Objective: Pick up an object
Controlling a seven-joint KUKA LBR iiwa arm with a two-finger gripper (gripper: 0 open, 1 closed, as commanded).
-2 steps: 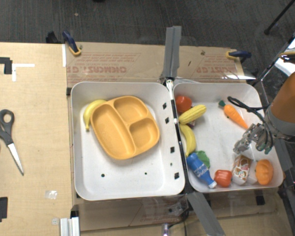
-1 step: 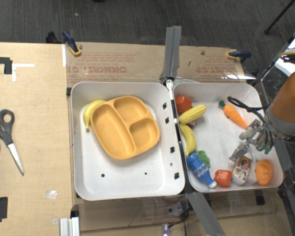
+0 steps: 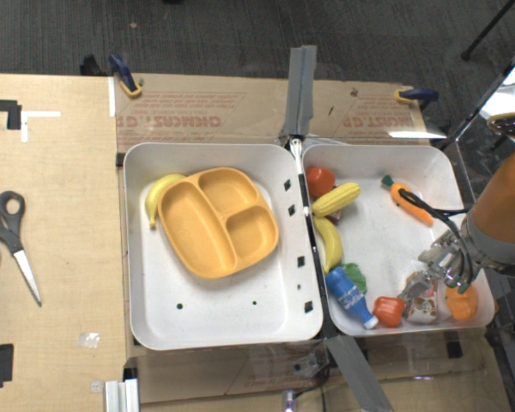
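Note:
My gripper (image 3: pixel 438 269) is low in the front right corner of the right bin (image 3: pixel 373 239), reaching in from the right under the arm's orange band (image 3: pixel 505 209). It hovers at or just above a pale crumpled packet (image 3: pixel 421 304). An orange object (image 3: pixel 462 304) lies right beside it, and a small red item (image 3: pixel 388 311) lies to the packet's left. Nothing can be seen held. A blue bottle (image 3: pixel 349 298) with a green piece (image 3: pixel 354 275) at its top lies at the front left.
The right bin also holds a carrot (image 3: pixel 409 202), a yellow corn cob (image 3: pixel 336 198), a banana (image 3: pixel 330 242) and a red tomato (image 3: pixel 319 180). In the left bin (image 3: pixel 154 307) sit a yellow divided plate (image 3: pixel 219 221) and another banana (image 3: pixel 159 197). Scissors (image 3: pixel 15 243) lie on the bench.

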